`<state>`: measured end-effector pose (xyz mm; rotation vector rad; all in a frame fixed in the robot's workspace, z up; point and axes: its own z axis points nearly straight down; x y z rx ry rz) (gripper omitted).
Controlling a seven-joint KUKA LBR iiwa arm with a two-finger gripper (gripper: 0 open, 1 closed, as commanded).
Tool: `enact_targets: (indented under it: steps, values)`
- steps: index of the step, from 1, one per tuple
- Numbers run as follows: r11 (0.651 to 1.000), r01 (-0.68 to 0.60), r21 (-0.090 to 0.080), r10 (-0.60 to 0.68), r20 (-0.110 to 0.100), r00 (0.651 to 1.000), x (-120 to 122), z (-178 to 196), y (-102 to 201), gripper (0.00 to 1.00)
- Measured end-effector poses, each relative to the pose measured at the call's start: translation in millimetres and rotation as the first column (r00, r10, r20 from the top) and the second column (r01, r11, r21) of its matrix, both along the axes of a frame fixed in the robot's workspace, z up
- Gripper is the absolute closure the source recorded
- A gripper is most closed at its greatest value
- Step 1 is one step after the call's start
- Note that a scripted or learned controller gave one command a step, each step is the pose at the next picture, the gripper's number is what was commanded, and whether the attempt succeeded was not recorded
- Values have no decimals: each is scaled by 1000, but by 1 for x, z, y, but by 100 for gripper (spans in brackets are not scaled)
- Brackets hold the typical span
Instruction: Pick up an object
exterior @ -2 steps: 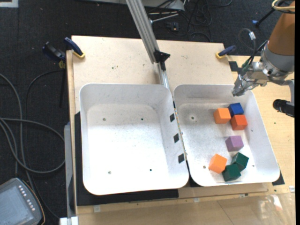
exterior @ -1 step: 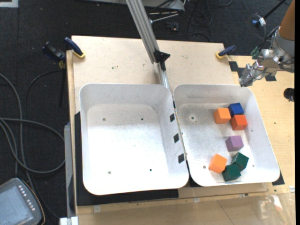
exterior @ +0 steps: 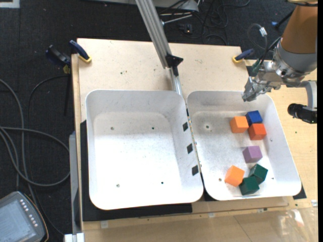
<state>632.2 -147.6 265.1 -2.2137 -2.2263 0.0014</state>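
Observation:
In the right bin [exterior: 217,115] lie several small blocks. An orange block [exterior: 238,124], a blue block [exterior: 254,117] and a darker orange block [exterior: 258,131] cluster near its far right side. A purple block [exterior: 252,154] sits lower down, and an orange block [exterior: 234,176] with two dark green blocks [exterior: 254,179] rests at the near edge. My gripper [exterior: 250,95] hangs over the bin's far right rim, just above and behind the blue block, with nothing seen between its fingers.
The left bin [exterior: 136,145] sits beside the right one, separated by a ridge with black markers. A slanted metal pole [exterior: 154,26] rises from the bench's back. Clamps [exterior: 81,52] mark the back corners of the bench.

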Motion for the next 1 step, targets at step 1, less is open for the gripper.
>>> enact_targets:
  steps: [1]
  values:
    - [1000,-2,1,2,0,1000,-14,-15,57,100]
